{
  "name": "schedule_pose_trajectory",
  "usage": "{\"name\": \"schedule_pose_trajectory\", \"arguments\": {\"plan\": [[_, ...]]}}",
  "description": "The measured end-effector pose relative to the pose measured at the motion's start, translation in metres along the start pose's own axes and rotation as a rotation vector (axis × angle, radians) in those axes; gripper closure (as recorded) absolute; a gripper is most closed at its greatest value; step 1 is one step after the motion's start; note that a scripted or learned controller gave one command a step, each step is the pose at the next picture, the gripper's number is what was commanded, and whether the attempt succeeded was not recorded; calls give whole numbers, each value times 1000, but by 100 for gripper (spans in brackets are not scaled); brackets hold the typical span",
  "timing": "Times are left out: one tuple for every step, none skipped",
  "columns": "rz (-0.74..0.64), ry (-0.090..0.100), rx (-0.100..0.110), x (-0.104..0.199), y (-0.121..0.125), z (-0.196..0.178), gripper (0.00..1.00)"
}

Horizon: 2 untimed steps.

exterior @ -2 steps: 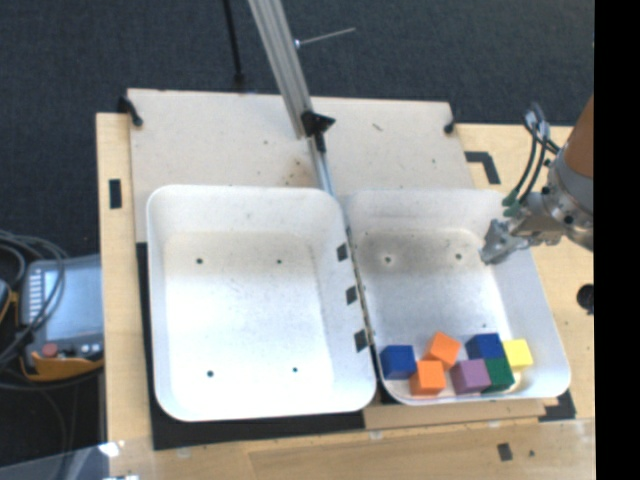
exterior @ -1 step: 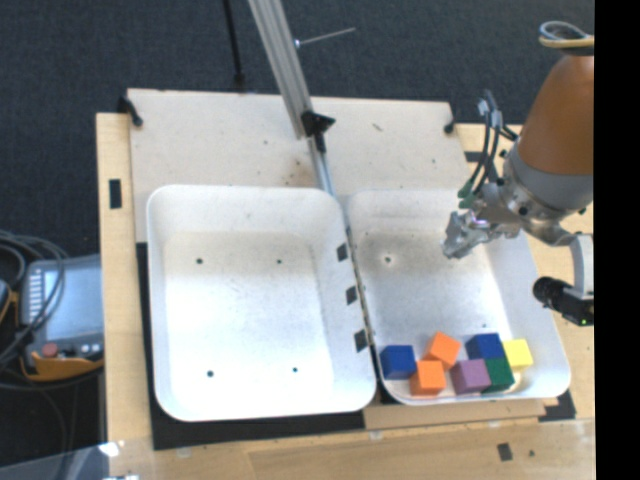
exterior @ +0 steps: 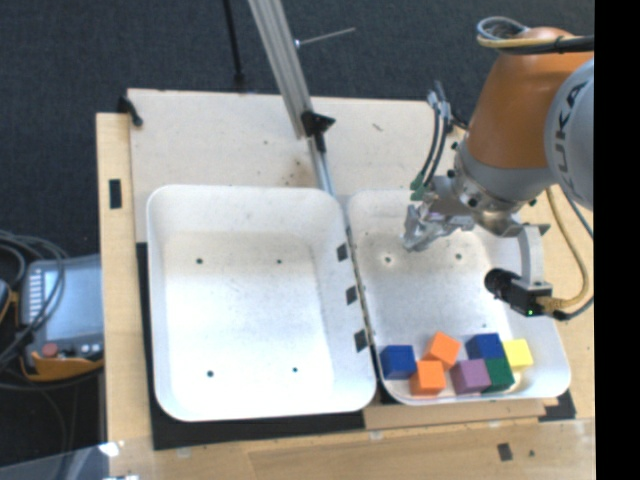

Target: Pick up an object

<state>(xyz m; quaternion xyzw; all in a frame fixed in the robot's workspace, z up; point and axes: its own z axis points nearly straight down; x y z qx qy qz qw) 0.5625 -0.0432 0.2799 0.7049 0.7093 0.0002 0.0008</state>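
Several small coloured blocks lie bunched at the near edge of the right bin: a blue block, two orange blocks, a purple block, a green block, a second blue block and a yellow block. My gripper hangs over the far part of the right bin, well above and behind the blocks. Nothing shows between its fingers.
The left bin lies beside the right one, with a row of black clips along the shared wall. A slanted aluminium rail rises from the bench behind the bins. A black camera unit hangs off the wrist.
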Motion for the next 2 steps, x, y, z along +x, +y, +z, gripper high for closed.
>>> {"name": "schedule_pose_trajectory", "arguments": {"plan": [[0, 1, -1, 56, 6, -1, 100], [0, 1, 4, 99, 11, 18, 100]]}}
